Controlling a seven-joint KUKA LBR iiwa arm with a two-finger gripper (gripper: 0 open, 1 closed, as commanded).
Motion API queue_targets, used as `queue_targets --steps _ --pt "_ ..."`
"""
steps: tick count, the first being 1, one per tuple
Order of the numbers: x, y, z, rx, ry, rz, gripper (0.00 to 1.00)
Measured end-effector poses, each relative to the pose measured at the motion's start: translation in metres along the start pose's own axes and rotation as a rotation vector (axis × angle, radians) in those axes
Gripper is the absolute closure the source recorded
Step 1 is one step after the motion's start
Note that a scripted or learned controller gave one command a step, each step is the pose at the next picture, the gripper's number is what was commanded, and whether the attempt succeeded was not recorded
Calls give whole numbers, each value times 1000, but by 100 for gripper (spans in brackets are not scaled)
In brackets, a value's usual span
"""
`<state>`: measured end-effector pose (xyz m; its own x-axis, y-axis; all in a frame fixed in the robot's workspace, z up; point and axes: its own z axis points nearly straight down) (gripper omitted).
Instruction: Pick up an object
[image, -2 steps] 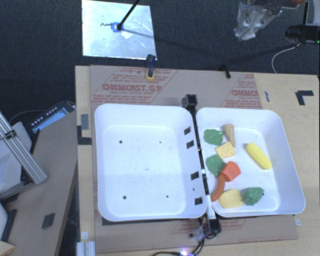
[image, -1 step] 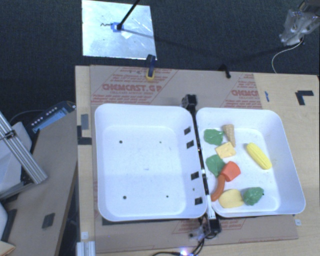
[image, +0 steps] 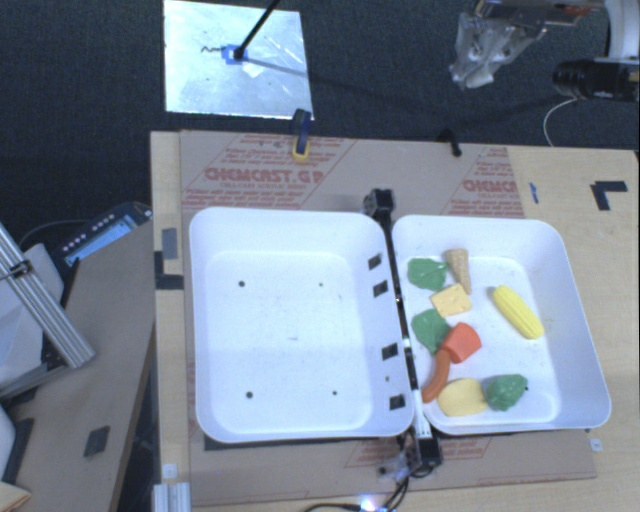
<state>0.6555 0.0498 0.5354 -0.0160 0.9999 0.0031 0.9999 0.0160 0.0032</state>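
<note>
Claw (image: 483, 55) hangs high beyond the right bin (image: 570, 290), empty; its opening I cannot tell.

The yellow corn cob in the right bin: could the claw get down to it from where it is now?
Probably yes. The corn cob lies apart from the other toys in the right bin, with bare floor around it and nothing over it. The claw hangs high beyond the bench, so it has far to travel.

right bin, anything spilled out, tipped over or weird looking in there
Nothing stands out. The toy foods all lie inside the right bin, none over its rim: corn cob, cheese wedge, orange piece, lemon and broccoli. They cluster loosely, some touching. The gripper hangs high above the bench.
</note>
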Motion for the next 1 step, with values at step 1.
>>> queue_targets --steps 1 --pt "139 14 2 1 2 -3 100"
